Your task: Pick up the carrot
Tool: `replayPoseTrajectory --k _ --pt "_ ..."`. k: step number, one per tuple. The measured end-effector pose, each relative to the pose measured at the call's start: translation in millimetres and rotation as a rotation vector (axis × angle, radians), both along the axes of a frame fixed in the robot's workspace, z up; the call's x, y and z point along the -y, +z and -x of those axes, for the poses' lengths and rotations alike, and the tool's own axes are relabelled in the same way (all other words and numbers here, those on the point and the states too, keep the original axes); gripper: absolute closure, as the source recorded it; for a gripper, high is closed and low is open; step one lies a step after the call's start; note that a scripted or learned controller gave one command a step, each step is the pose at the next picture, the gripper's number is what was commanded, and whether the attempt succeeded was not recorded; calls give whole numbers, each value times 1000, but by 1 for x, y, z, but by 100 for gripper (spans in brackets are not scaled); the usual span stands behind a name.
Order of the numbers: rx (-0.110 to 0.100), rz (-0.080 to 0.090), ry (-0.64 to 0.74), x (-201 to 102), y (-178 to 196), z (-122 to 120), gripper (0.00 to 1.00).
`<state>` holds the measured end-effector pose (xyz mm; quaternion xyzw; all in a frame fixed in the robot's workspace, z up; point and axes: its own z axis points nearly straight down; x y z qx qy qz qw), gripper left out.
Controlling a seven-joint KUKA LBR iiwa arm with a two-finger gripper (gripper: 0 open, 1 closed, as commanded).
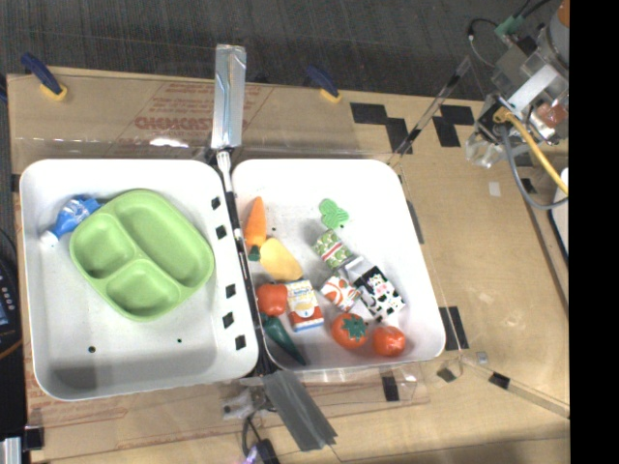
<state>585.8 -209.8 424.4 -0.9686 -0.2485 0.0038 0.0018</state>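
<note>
While arm (530, 85) sits at top right, well off bins: approach pending; claw state unclear. Next: descend over carrot (254, 222) by divider.

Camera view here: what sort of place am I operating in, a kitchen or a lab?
Most likely a robotics lab bench, not a kitchen. Two white bins sit side by side: the right bin holds toy food, including the carrot; the left bin holds a green divided plate. Loose cables run at upper right.

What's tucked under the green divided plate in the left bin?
A blue and white item pokes out from beneath the green plate's upper left rim in the left bin. The plate covers the rest of it, so what it is cannot be told.
</note>
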Motion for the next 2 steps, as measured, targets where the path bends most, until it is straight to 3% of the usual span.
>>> replayPoseTrajectory --k 1,2 --pt "-6 2 -290 -5 14 52 100" --pt "-17 2 -278 -7 19 50 100"
